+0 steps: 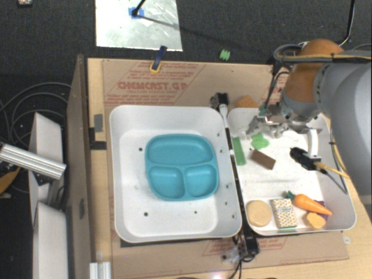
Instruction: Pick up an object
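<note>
White bins on a cardboard-lined bench, dark floor around; gripper hovers over a green piece — grip state unreadable; green stick points up-down.

- A dark speckled floor is surrounding the bench.
- A brown board with red lettering is lying under the bins.
- A shiny metal sheet is resting on the floor beyond the bench, catching light.
- Black cables are coiling at the left.
- A silver bar is lying across white framing there.
</note>
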You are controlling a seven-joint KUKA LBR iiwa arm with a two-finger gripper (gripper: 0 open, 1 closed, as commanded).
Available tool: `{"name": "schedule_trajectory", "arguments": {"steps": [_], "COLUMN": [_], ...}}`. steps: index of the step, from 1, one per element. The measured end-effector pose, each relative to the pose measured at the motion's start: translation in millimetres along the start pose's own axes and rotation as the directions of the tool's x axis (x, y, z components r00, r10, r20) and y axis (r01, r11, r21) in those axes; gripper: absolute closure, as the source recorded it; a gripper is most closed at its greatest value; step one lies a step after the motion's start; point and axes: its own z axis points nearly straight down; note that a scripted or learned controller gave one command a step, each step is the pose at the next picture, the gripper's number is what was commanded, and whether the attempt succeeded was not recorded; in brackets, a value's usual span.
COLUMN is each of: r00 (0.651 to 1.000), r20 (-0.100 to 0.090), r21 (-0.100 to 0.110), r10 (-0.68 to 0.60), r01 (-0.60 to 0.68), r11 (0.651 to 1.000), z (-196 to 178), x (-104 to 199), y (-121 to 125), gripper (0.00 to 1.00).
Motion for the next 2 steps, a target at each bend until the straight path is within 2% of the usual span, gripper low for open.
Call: {"name": "schedule_trajectory", "arguments": {"steps": [1,2], "r00": [1.0,1.0], "r20": [0.0,0.0], "r21": [0.004,0.006], "r10": [-0.002,0.004], "r01": [0.002,-0.004], "r11": [1.0,1.0], "z": [1,1], "x": [19,9], "y": [-6,-28], "gripper": [0.0,0.0]}}
